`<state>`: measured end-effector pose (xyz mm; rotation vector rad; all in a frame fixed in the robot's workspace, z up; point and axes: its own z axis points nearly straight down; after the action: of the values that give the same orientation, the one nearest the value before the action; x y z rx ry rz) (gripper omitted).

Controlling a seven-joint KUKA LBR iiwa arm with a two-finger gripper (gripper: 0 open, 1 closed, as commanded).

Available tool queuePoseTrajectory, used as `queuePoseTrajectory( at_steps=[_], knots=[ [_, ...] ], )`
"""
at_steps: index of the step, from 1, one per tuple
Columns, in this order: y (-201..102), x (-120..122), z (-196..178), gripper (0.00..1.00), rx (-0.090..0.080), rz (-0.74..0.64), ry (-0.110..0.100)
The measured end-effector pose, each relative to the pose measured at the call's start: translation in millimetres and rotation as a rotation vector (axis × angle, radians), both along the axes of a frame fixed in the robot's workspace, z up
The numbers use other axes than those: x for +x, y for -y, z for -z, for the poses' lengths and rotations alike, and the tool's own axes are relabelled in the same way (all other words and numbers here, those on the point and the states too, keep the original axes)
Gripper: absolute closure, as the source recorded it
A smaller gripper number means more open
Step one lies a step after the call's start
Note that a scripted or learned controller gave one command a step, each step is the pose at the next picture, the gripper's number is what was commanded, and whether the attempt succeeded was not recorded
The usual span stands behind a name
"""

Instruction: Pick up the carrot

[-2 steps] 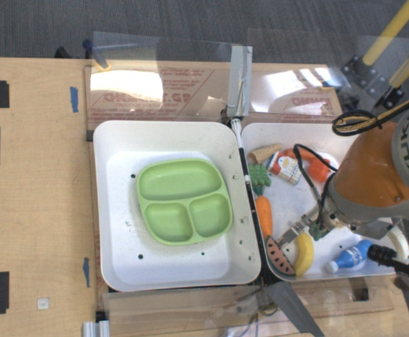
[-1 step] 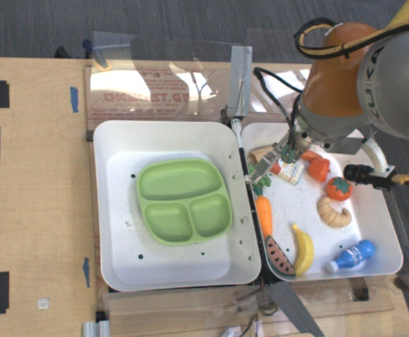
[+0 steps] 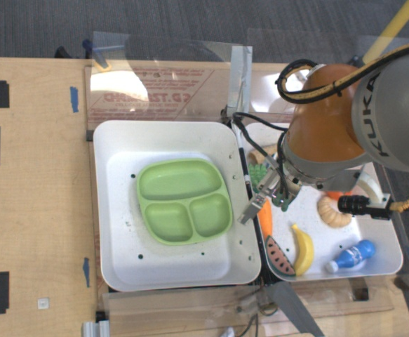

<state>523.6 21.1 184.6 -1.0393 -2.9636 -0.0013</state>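
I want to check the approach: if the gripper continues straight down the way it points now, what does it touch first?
Most likely the carrot, which lies directly under the gripper at the right bin's left edge. Depth is unclear, so contact may already exist.

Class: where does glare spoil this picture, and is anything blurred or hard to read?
Camera view: glare whitens the clear sheet behind the left bin; the carrot and gripper are small and soft-edged, their contact unreadable; the green plate reads sharply, evenly lit.

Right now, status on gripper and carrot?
Gripper low at right bin's left edge. Carrot just below it, not lifted. Watermelon slice, banana close by.
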Motion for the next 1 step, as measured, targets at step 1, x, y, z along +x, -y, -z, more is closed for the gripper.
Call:
queuePoseTrajectory(
  at_steps=[1],
  knots=[
    [45.7, -32.5, -0.2, 0.0, -0.001, -0.167, 0.0]
  ],
)
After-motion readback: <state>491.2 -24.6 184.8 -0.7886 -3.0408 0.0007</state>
